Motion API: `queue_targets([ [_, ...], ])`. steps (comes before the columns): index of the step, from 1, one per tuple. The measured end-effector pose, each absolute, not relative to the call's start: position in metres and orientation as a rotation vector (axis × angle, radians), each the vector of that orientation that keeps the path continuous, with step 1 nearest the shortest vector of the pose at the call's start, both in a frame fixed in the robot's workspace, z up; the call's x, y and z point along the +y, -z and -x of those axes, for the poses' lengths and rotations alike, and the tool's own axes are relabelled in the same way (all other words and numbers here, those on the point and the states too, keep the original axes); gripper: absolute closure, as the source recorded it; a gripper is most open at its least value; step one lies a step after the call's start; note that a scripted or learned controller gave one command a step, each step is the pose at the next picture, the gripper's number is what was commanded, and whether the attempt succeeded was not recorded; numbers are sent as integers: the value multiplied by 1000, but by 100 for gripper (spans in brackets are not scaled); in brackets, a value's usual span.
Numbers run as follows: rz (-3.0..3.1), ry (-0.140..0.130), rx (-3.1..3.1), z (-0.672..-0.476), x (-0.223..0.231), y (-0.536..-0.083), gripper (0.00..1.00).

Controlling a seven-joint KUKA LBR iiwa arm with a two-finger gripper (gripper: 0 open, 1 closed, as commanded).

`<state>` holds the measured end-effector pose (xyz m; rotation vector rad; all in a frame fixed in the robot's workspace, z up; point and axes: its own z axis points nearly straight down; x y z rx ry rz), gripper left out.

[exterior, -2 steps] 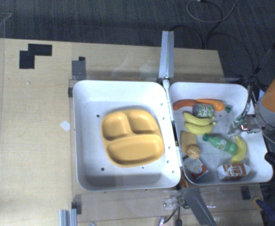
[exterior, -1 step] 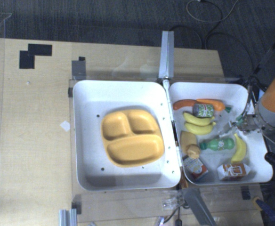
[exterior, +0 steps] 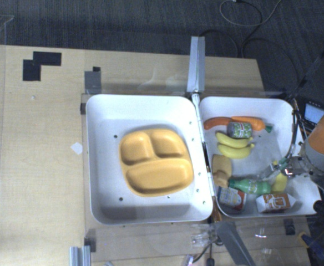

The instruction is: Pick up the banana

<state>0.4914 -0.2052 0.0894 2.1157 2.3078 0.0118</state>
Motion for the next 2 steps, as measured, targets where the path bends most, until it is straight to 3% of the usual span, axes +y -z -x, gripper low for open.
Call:
queue_targets([
  [1, -2108, -18, 2309, -494, -204, -101, 100],
  [2, -2291, -6, 2142, -523, -132, -217, 100],
])
